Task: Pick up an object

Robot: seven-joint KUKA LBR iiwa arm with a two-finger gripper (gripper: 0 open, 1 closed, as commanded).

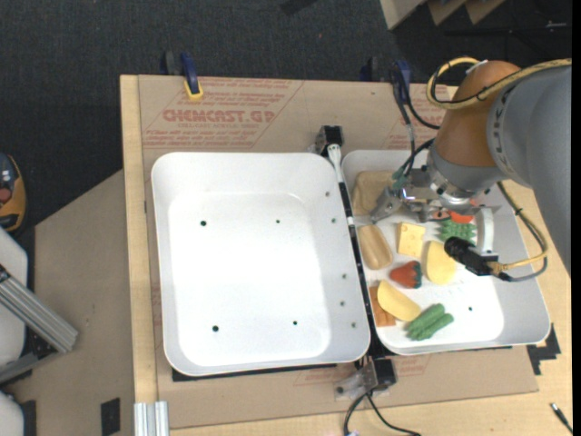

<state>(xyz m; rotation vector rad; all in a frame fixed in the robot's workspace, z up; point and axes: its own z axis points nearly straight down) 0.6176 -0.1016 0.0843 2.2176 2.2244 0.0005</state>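
Toys are lying in the right bin (522, 321), just below and beside the gripper (434, 203), which is hanging low over the bin's upper part; whether it is clenched or released, I cannot tell. Closest is the yellow block (411, 239), right beneath it. It looks light, stiff and smooth, so pinching across its flat sides seems safest.
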